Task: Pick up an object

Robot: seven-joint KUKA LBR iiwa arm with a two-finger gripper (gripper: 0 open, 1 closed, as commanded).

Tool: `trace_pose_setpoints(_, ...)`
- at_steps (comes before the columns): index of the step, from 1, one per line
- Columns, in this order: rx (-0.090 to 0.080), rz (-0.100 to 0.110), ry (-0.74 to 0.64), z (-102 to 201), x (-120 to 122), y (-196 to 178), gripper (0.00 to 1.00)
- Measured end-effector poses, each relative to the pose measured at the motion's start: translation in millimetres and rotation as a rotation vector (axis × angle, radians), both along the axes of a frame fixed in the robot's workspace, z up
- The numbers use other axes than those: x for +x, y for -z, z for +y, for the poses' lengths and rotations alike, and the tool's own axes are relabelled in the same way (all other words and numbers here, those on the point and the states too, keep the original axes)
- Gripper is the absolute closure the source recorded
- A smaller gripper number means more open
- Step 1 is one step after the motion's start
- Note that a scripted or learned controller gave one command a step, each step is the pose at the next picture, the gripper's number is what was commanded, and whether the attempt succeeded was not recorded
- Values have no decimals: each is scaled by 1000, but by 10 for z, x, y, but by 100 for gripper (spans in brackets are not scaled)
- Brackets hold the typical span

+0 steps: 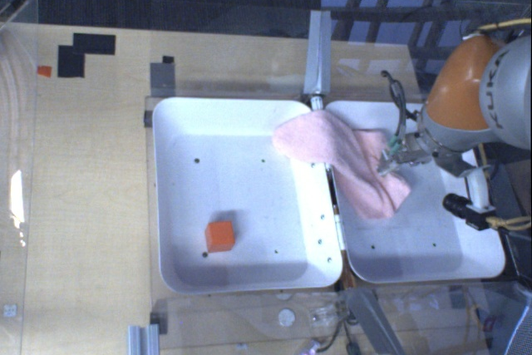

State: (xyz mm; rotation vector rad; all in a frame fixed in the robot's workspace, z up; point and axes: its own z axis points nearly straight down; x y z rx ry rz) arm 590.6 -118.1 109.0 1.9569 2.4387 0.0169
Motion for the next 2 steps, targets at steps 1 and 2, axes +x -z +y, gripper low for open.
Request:
trace_pose_setpoints(1, -1, 9, 2, 51, 197, -712, 100)
trace_pose_setpoints(2, -1, 12, -72, -451, 203, -370, 100)
